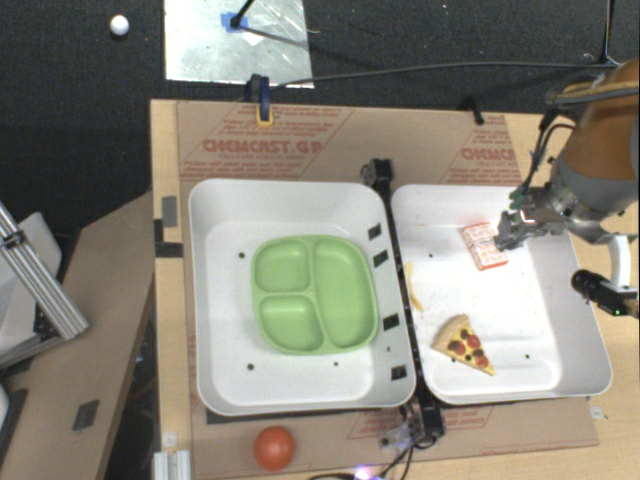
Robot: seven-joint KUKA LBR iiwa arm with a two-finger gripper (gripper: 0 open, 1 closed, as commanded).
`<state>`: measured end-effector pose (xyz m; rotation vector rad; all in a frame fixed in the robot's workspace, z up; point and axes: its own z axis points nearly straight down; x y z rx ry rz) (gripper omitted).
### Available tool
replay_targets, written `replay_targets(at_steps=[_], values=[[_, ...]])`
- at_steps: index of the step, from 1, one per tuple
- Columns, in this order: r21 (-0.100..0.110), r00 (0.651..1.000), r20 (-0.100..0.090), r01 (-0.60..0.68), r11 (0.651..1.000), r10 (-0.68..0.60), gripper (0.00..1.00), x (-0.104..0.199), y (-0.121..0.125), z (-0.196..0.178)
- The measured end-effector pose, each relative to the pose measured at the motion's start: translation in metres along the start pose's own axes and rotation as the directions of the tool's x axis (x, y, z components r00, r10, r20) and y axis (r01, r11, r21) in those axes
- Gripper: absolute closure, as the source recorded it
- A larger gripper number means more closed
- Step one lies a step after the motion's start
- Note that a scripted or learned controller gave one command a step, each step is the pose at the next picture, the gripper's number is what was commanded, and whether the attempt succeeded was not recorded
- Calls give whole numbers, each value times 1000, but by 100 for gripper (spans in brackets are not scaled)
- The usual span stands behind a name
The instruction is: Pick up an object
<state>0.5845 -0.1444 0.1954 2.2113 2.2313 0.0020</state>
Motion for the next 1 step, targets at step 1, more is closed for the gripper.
replay_targets(at_steps=[1], values=[[-2,1000,0,0,1000,0,100,44,3,-9]])
